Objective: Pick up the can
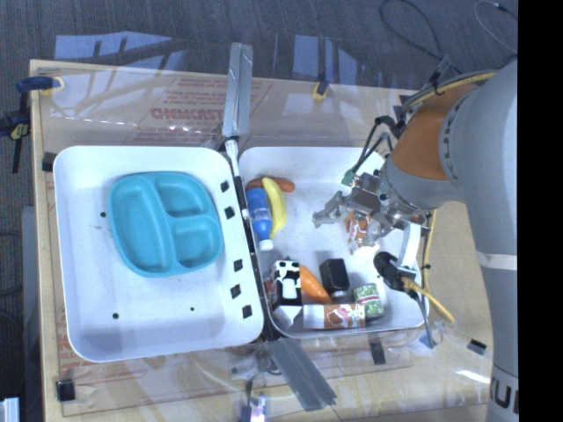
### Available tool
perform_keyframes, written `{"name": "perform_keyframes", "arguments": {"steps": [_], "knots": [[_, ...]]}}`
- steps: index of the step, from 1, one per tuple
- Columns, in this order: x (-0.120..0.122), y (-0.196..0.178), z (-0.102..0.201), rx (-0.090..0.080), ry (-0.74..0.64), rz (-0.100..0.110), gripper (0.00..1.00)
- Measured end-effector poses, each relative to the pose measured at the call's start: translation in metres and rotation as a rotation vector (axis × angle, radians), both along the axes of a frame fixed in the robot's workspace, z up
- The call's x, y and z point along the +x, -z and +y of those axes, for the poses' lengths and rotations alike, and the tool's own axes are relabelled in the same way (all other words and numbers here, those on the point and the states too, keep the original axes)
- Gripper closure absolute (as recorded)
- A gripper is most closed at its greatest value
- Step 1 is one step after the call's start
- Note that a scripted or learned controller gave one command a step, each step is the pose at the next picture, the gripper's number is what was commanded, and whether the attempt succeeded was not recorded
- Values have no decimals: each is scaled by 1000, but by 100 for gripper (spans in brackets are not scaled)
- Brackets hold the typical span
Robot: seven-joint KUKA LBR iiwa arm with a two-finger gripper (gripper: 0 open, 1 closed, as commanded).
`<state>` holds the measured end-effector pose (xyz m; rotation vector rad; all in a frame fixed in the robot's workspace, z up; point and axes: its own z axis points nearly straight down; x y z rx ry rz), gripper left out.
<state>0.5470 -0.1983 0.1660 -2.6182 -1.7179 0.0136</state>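
Observation:
A can with a red and white label (337, 316) lies on its side against the front wall of the right bin (303, 161). A small green-labelled can (370, 299) rests just right of it. My gripper (356, 218) hangs low over the middle right of this bin, behind both cans and apart from them. Its fingers (327, 212) are spread open. A small red and white object (358, 229) shows between them, and I cannot tell whether they touch it.
The right bin also holds a banana (276, 205), a blue bottle (258, 215), an orange item (312, 284), a black block (334, 273) and a black-and-white carton (285, 280). A blue divided tray (167, 221) lies in the left bin (84, 315).

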Motion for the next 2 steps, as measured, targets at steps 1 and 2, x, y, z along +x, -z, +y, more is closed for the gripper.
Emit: {"name": "perform_keyframes", "arguments": {"steps": [1, 2], "knots": [[-41, 49, -4, -2, 56, -5, 0], [27, -49, 3, -3, 50, -8, 0]]}}
